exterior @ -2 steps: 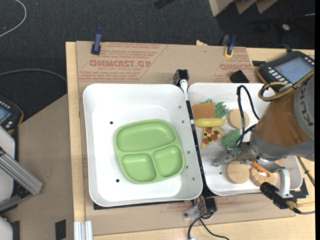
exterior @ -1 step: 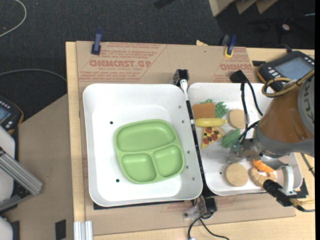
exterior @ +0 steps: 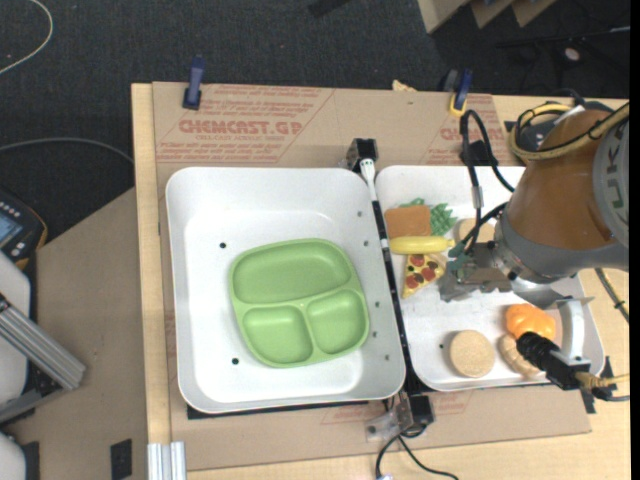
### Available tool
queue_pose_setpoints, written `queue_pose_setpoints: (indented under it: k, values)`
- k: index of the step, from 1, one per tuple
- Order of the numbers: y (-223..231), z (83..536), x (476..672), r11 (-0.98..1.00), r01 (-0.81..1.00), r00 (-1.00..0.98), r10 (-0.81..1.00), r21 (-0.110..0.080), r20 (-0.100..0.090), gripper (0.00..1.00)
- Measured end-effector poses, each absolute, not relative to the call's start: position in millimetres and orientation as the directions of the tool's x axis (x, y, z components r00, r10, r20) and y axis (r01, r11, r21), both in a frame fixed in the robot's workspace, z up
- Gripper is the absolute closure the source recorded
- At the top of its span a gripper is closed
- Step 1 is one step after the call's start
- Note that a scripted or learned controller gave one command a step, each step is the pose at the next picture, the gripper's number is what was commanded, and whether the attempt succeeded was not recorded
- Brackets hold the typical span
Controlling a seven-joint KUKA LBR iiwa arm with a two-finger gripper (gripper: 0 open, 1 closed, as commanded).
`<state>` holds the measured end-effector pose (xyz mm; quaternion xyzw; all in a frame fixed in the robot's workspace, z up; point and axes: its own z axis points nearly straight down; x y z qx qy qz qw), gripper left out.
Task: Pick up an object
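Two shallow white bins sit side by side on the bench (exterior: 250, 128), which is covered with brown cardboard. The objects to pick lie in the right bin (exterior: 432, 318). One of them, a yellow banana (exterior: 418, 245), is close to the wall that this bin shares with its neighbour.

Just behind the banana, toward the far edge of the bench, are an orange-brown block (exterior: 407, 218) and a green leafy piece (exterior: 441, 212). Both touch the banana or nearly so. Just in front of the banana lies a pizza slice (exterior: 421, 272), and its wide end is very near the banana. Further to the front, well apart from the banana, rests a round beige disc (exterior: 470, 353). To the front and to the view's right of the banana there is an orange fruit (exterior: 528, 320). Still further from the banana in that direction is a second beige piece (exterior: 515, 353), partly hidden.

The arm (exterior: 560, 208) reaches in from the view's right. The jaws are just to the right of the banana and the pizza slice. I cannot tell whether the jaws are wide or narrow.

To the view's left of the banana, across the shared wall, the left bin (exterior: 200, 218) holds a green divided plate (exterior: 295, 303) with three sections.
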<state>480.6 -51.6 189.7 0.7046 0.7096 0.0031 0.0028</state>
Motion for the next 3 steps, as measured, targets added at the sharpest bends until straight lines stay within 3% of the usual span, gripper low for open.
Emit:
queue_pose_setpoints:
  k: [1, 2, 3]
  values:
    - [60, 303, 481.0, 0.016, 1.0, -0.016, 1.0, 0.014, 0.006, 1.0]
    - [156, 310, 478.9, 0.012, 1.0, -0.012, 1.0, 0.004, 0.003, 1.0]
    - [162, 468, 480.3, 0.004, 1.0, -0.004, 1.0, 0.019, 0.008, 1.0]
